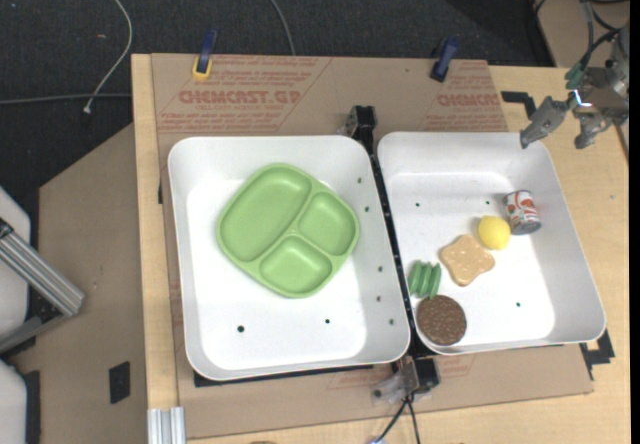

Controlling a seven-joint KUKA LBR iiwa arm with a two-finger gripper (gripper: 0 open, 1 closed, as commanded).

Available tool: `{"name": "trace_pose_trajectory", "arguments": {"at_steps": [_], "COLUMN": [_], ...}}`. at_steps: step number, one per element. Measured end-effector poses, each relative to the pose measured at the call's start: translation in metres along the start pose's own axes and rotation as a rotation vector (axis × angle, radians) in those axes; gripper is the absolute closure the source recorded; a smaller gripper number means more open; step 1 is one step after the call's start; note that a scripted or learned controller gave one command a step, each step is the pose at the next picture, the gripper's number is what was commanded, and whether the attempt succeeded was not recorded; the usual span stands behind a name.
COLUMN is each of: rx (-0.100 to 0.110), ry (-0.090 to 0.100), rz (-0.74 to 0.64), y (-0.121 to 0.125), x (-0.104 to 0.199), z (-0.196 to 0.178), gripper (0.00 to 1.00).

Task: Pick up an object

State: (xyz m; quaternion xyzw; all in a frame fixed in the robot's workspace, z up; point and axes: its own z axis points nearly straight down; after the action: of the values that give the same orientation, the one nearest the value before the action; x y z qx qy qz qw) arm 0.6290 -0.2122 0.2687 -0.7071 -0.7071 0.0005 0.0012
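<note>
Objects for picking, as we list them from left to right. We record first the left bin (200, 332), white and shallow, which holds one green plate (288, 229) with three compartments; the plate lies flat, turned at a slant, near the middle of the bin's floor and apart from every wall.

Beside it, touching along the shared edge, we record the right bin (570, 282), also white. We count five items in it, all in its lower and middle part. Green beans (425, 279) lie near the left wall, a small bunch pointing up and down the view. Just below them, close to the front wall, sits a brown patty (441, 320), round and flat. Up and right of the patty we note a tan toast (467, 259), lying flat. At its upper right corner, touching or nearly so, sits a yellow lemon (493, 232). Just beside the lemon, up and to the right, lies a small can (521, 211), red and white, tipped on its side.

Last, at the far right, we record the gripper (562, 128). It hangs over the bench just past the right bin's back right corner, well apart from all five items. Its two fingers (537, 124) are spread apart, with nothing between them.
</note>
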Motion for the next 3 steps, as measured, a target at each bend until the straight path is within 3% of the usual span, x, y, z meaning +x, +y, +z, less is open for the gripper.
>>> {"name": "trace_pose_trajectory", "arguments": {"at_steps": [1,3], "rx": [-0.002,0.003], "ry": [-0.001,0.001], "rz": [0.0,-0.002], "y": [0.0,0.01], "x": [0.0,-0.003], "z": [-0.001,0.088], "gripper": [0.0,0.0]}}
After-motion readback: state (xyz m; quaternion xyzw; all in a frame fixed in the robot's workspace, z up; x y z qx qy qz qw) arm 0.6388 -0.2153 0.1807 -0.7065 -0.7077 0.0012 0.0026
